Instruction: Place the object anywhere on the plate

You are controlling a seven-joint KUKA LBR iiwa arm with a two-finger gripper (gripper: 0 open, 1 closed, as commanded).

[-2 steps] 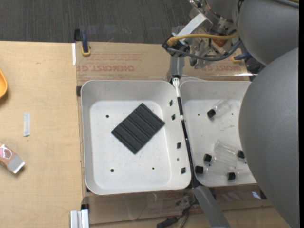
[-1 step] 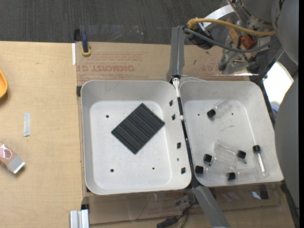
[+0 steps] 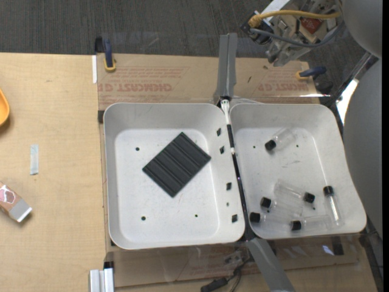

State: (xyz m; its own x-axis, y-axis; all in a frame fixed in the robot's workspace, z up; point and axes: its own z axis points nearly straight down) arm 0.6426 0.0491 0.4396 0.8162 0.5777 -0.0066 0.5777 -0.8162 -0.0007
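Observation:
A dark ribbed square plate point(image 3: 177, 163) lies turned like a diamond in the middle of the left bin point(image 3: 121, 224). In the right bin point(image 3: 340, 139) lie several clear vials with black caps: one near the back point(image 3: 278, 140), one in the middle point(image 3: 290, 194), one by the right wall point(image 3: 331, 202). Loose black caps point(image 3: 265, 204) sit near the front. My gripper point(image 3: 283, 48) hangs high above the bench beyond the right bin's back edge, among yellow and grey cables, apart from every vial.
A grey post point(image 3: 227, 66) rises where the two bins meet. Blue-handled clamps point(image 3: 107, 53) point(image 3: 312, 73) hold the cardboard backing. On the wooden bench to the left lie a small grey strip point(image 3: 34, 160), a wrapped block point(image 3: 13, 203) and an orange item point(image 3: 3, 109).

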